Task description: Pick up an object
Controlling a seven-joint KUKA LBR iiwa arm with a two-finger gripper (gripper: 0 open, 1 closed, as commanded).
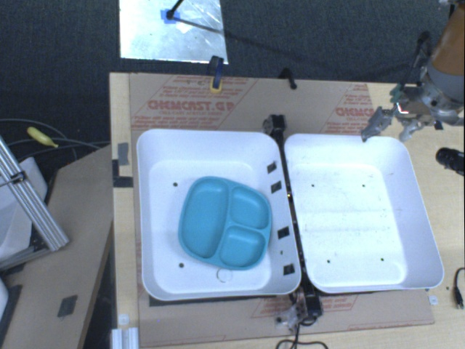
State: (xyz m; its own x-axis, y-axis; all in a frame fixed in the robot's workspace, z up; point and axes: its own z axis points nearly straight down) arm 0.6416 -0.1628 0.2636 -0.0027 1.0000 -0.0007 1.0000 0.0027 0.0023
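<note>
Jaws: the gripper (390, 124) hangs at the far right corner of the right bin (418, 195), over its rim rather than over the bin floor. Two thin fingers (372, 127) splay apart, so the jaws read as open, with nothing between them. The grey arm (447, 64) rises from there toward the upper right of the view.

Right bin: nothing lies in it that I can make out, only faint scuffs and small dark dots on the white bottom.

Left bin (156, 187): holds the one candidate, a blue divided plate (225, 222), lying flat, low and slightly right of centre, its near edge close to the bin's front wall. It sits well apart from the gripper, across the divider (280, 187) between the bins.

Judgement: the gripper seems parked clear of the work, so a pick has not begun. Reaching the plate calls for a crossing over the divider. The plate is broad and shallow, with no obvious narrow part except its rim and inner ridges; the far and left sides have open floor around them, giving the fingers room to come down.

Counter (218, 100): cardboard-covered, bare beyond the bins.
</note>
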